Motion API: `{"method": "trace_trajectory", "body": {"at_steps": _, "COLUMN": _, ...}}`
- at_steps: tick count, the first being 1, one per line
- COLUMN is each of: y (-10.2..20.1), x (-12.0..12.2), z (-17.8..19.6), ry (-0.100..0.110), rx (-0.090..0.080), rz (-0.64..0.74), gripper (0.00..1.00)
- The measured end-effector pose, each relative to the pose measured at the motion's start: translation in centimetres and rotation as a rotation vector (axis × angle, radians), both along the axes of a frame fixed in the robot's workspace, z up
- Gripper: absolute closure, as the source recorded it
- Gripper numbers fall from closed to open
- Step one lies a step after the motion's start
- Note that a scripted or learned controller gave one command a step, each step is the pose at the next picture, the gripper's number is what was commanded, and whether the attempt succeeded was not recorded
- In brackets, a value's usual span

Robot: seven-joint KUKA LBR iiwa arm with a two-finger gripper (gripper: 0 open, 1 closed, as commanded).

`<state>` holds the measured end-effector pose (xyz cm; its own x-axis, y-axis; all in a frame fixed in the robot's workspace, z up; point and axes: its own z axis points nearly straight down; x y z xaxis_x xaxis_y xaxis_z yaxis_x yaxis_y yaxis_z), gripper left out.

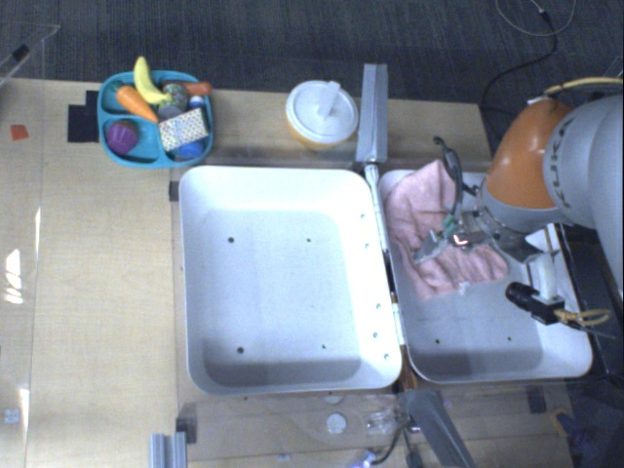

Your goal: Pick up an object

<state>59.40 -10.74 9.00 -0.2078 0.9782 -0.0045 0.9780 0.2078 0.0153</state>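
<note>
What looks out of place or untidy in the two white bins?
The pink cloth in the right bin lies crumpled, bunched against the wall next to the left bin, with folds and a raised edge. The gripper is down on it. Nothing looks spilled or broken.

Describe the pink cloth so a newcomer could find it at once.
Find the two white bins side by side and take the right bin, the one the arm reaches into. In its upper left part lies the pink cloth, crumpled, with the gripper down on it. It is the one soft pink thing on the bench; the colourful toy tray sits far left, outside the bins.
</note>
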Motion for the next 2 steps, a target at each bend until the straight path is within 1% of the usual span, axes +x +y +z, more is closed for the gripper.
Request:
{"method": "trace_trajectory", "body": {"at_steps": 1, "y": 1.91, "x": -2.79, "z": 0.1, "ry": -0.004, "rx": -0.005, "rz": 0.191, "gripper": 0.0}}
{"method": "trace_trajectory", "body": {"at_steps": 2, "y": 1.91, "x": -2.79, "z": 0.1, "ry": -0.003, "rx": -0.005, "rz": 0.19, "gripper": 0.0}}
